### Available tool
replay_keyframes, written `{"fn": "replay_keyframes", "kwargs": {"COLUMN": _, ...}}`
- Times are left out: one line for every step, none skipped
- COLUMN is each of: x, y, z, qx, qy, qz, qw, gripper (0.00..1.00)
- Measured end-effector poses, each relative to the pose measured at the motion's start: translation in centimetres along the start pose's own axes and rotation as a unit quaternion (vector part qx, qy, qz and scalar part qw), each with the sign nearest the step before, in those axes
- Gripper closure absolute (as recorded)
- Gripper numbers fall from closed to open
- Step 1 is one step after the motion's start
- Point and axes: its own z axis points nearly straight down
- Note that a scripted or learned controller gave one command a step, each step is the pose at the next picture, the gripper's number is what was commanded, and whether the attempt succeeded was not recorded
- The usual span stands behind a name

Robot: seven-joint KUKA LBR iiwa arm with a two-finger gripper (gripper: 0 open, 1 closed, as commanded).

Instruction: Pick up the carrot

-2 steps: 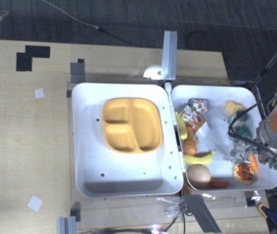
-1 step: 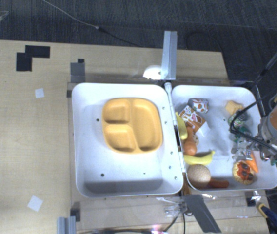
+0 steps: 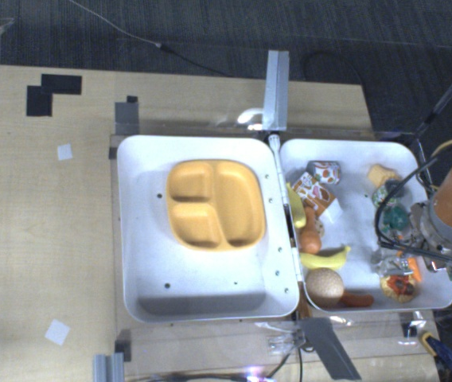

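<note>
Orange carrot (image 3: 411, 266), small, lying near right bin's right edge

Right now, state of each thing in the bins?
yellow divided plate: upright, in left bin
banana: lying flat, right bin
egg: resting near the front wall
patterned box: tilted
carrot: lying in the right bin
gripper: low over the carrot

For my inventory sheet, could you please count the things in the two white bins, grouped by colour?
Yellow: 3, the divided plate, the banana, the cheese wedge
Orange: 2, the carrot, an item under the arm, too hidden to identify
Tan: 1, the egg
Red-brown: 1, the sausage
Patterned: 1, the packet
Total: 8
</note>
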Motion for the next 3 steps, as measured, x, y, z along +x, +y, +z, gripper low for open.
{"fn": "replay_keyframes", "kwargs": {"x": 0.0, "y": 0.0, "z": 0.1, "qx": 0.0, "qy": -0.001, "qz": 0.001, "qw": 1.0, "gripper": 0.0}}
{"fn": "replay_keyframes", "kwargs": {"x": -0.3, "y": -0.1, "z": -1.2, "qx": 0.002, "qy": -0.004, "qz": 0.0, "qw": 1.0, "gripper": 1.0}}
{"fn": "replay_keyframes", "kwargs": {"x": -0.7, "y": -0.1, "z": 0.0, "qx": 0.0, "qy": 0.0, "qz": -0.189, "qw": 0.982, "gripper": 1.0}}
